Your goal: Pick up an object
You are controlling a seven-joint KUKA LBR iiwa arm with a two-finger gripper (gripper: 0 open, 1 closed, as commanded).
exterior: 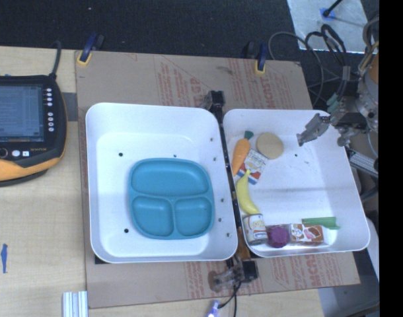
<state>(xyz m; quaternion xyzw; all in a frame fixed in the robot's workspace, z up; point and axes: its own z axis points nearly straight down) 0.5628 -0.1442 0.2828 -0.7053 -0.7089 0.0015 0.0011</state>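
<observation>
Gripper (326, 129) hovers spread and empty at the right bin's (347, 177) upper right.
Risk: toys crowd the bin's left wall, so fingers may jam or slip.

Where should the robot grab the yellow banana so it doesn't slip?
Probably around the middle of the banana, coming straight down from above. It lies flat and long beside the bin's left wall, so the fingers should close across its narrow width. The carrot and a packet crowd its upper end, so the middle looks freer.

Glossy white plastic bins (155, 117) on matt brown cardboard (188, 78).
</observation>
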